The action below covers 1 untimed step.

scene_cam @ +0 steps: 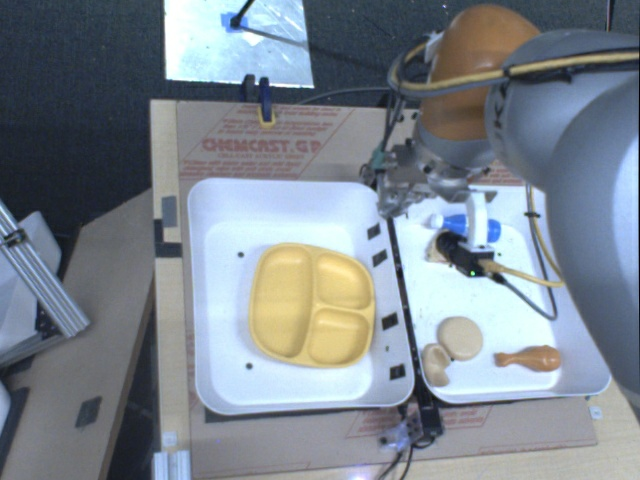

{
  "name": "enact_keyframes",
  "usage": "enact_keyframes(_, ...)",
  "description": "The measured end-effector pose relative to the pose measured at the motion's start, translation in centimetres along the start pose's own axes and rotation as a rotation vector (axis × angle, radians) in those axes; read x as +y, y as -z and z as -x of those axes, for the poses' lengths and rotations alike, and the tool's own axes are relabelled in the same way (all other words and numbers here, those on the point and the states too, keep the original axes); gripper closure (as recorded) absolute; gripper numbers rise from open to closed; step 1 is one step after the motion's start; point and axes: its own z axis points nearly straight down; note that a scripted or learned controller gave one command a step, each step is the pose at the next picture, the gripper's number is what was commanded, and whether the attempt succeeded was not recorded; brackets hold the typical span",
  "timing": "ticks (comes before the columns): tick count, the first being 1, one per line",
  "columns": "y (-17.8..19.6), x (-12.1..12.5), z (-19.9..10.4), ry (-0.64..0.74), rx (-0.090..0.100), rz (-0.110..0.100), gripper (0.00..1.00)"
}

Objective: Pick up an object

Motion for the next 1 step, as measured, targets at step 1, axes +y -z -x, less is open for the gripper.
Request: enact_keyframes(1,1.20,0.86,-5.17,0.001,0.002,0.000,1.00)
